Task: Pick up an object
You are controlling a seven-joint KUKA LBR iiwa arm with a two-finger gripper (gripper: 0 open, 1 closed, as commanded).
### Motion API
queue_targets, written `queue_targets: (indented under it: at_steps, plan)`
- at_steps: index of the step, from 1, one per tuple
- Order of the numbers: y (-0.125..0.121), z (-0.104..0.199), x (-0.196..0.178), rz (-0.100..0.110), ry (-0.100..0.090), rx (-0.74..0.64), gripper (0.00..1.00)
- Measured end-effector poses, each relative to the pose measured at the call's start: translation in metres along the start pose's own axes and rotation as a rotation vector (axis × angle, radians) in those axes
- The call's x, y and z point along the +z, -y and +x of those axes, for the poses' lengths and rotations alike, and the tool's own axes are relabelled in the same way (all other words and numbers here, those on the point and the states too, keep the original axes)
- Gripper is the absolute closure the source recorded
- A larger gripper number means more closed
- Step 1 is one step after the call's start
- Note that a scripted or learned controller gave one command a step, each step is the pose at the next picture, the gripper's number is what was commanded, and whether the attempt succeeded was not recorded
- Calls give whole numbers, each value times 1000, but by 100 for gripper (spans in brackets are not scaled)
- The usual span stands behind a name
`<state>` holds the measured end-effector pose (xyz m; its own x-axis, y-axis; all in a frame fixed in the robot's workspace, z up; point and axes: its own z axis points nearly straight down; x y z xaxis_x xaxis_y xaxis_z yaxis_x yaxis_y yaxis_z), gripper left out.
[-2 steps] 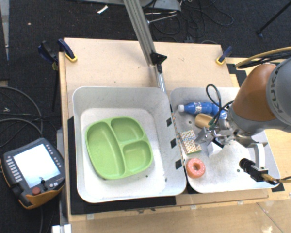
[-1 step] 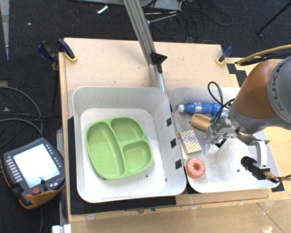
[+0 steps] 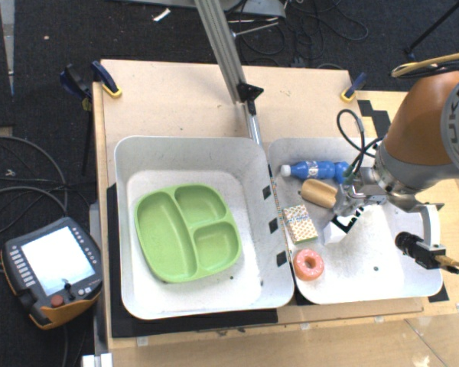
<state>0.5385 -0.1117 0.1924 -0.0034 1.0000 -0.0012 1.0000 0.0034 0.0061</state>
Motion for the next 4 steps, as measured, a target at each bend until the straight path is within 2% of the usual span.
queue_targets:
  at_steps: [1, 2, 3, 4]
  plan:
    - [-2, 0, -53, 0, 1, 0, 100]
    - [-16, 43, -48, 5, -2, -4, 100]
    - [-44, 95, -38, 4, -2, -5, 100]
    - [-65, 149, -49, 3, -3, -4, 100]
